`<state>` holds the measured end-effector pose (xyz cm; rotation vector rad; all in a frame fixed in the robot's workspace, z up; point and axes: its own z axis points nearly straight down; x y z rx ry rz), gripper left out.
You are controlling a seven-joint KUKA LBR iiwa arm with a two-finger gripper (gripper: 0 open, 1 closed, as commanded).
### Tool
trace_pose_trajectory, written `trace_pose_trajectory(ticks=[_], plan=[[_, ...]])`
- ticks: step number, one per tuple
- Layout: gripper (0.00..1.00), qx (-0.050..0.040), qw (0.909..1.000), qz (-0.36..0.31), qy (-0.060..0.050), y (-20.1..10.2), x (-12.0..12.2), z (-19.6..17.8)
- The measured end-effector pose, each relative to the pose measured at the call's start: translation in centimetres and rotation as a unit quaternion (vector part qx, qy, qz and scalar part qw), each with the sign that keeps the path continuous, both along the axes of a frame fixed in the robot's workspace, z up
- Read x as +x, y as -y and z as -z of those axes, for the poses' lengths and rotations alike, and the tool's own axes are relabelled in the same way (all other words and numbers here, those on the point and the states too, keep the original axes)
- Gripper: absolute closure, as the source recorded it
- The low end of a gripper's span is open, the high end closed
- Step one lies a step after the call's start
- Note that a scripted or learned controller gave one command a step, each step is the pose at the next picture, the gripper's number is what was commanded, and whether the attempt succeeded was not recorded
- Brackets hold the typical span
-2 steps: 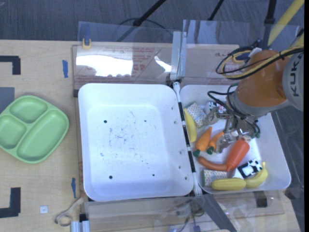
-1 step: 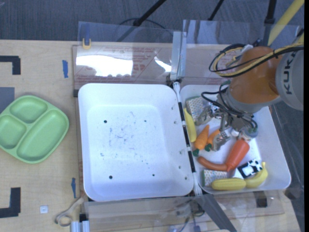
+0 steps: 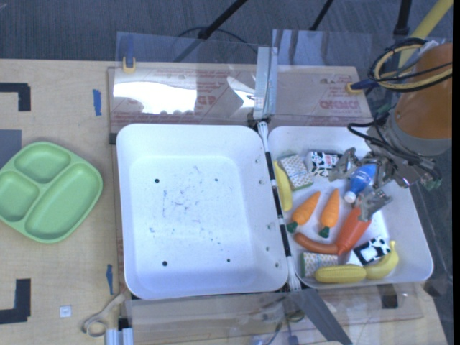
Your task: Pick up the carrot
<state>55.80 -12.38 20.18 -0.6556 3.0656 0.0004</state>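
Beside the banana (image 3: 283, 187), the carrot (image 3: 306, 208) lies diagonally, tip upper-right.

The wooden bench (image 3: 57, 85) bears two white bins (image 3: 136, 149) and a green tray (image 3: 47, 190).

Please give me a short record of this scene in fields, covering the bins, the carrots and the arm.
left bin: shallow, white, with faint marks on its floor
right bin: white, holds a crowd of toy foods
carrots: two small orange ones side by side, one longer one to their right
other items: red pepper, corn cob, banana
gripper: over the right bin, above the longer carrot's upper end; grip cannot be judged
green plate: three compartments, on the bench left of both bins
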Motion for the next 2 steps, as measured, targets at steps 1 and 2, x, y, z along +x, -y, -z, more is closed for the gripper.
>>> trace_pose_trajectory(ticks=[1, 2], plan=[[0.00, 0.0005, 1.0000, 0.003, -0.001, -4.84, 1.20, 1.62], [0.00, 0.0005, 1.0000, 0.003, -0.001, -4.82, 1.20, 1.62]])
